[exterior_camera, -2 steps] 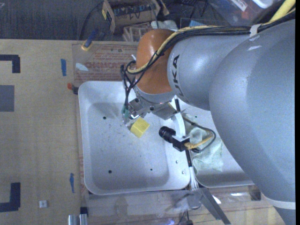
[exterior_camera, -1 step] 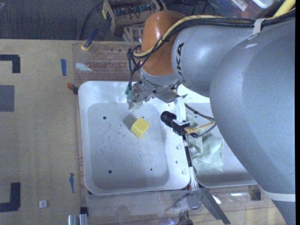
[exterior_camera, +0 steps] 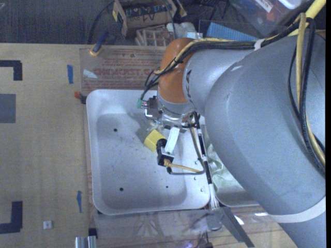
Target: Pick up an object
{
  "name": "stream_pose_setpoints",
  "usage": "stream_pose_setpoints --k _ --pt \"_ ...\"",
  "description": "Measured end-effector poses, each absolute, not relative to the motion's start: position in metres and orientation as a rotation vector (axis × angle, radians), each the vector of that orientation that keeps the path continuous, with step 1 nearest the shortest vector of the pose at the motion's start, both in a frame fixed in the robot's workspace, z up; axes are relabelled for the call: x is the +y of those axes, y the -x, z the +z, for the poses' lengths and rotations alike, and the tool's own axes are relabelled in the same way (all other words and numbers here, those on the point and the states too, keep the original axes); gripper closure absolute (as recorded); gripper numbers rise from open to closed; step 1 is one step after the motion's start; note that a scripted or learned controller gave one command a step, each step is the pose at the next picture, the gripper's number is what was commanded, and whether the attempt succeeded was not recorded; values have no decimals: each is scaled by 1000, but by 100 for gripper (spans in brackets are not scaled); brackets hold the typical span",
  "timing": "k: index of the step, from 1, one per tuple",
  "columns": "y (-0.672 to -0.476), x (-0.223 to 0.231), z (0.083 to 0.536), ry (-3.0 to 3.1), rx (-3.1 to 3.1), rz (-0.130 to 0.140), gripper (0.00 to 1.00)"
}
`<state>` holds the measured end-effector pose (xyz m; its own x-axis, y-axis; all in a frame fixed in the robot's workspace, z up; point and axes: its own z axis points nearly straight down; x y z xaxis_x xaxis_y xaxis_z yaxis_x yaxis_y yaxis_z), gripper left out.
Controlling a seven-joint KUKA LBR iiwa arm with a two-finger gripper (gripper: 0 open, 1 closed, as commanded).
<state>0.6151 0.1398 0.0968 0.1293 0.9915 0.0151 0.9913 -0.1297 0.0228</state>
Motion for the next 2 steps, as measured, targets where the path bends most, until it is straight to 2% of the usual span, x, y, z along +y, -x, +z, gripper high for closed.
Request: stream_pose_setpoints --k 1,2 --pt "-608 162 96 -2660 1605 40 100" --pt "-616 170 94 -2789 1365 22 100"
